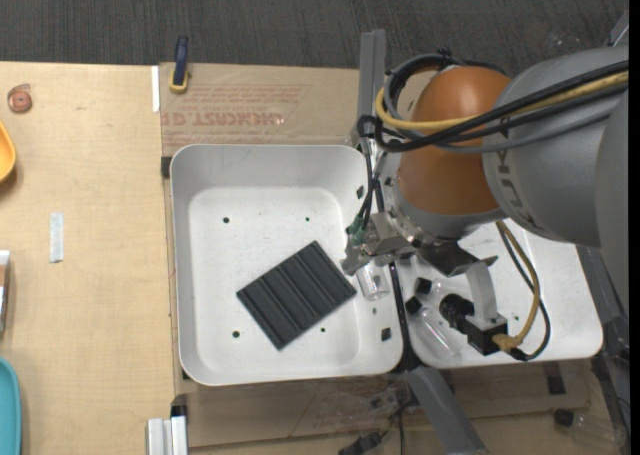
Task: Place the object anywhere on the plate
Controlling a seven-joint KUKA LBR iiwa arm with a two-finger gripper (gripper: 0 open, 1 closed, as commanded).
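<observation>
Grey arm [560, 143] with orange band [450, 143] looms over the right bin [560, 343]. Gripper [372, 268] sits low at the divide between bins; finger state cannot be told. Dark ribbed plate [296, 294] lies tilted in the left bin [200, 243], just beside the gripper.

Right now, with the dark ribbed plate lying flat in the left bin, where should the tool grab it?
Probably the dark ribbed plate by its long edges, straight down from above. It lies flat and turned diagonally on the left bin floor, so rotate the tool so the jaws cross the narrower width, square to the ribs.
</observation>
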